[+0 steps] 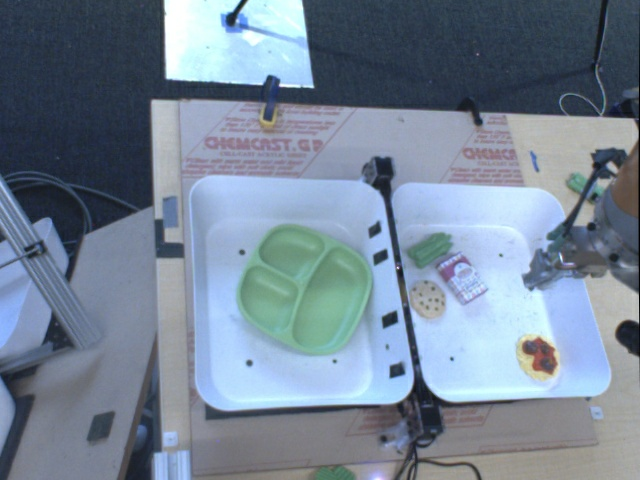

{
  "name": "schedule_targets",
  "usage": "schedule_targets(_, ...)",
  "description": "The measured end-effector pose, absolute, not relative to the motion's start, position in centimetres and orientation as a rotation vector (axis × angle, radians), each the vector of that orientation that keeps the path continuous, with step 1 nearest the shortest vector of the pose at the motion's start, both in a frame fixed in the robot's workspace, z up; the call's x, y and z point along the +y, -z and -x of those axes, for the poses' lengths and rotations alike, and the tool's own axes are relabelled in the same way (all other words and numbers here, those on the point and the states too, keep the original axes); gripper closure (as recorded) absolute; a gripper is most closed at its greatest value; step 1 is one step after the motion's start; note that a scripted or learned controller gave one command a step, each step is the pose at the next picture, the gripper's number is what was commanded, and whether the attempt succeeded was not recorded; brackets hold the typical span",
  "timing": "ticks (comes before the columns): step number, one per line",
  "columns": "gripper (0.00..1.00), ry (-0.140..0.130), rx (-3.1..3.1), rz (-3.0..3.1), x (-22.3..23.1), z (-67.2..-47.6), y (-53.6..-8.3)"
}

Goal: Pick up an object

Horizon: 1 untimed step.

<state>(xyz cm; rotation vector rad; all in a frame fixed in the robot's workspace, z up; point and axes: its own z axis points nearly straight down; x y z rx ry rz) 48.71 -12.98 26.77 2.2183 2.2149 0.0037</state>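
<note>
- Currently the grey two-finger gripper (537, 272) hangs at the right edge of the frame over the right white bin (575, 383); whether it is spread or closed, I cannot tell.
- Nothing visibly held; the red-and-white small packet (463, 277) lies nearest, mid-bin, probably the handiest target.

- My hand (537, 273) hung over the right bin (575, 313), near its right wall, with bare white floor beneath and around it.
- The pizza toy (538, 356) lay nearest, toward the front right corner, apart from my hand.
- Across the open middle, a red-and-white packet (463, 277), a cookie (428, 299) and a green piece (431, 248) clustered by the left wall.
- The black hinged divider (390, 278) barred the way between bins.
- The left bin (215, 348) held a green compartment plate (304, 288) filling its middle; free floor ran along the walls and corners.
</note>
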Motion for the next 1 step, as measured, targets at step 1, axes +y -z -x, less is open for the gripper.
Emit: schedule_targets(1,1.0,0.006,2.234,-2.222,-8.69,-48.48,-14.73)
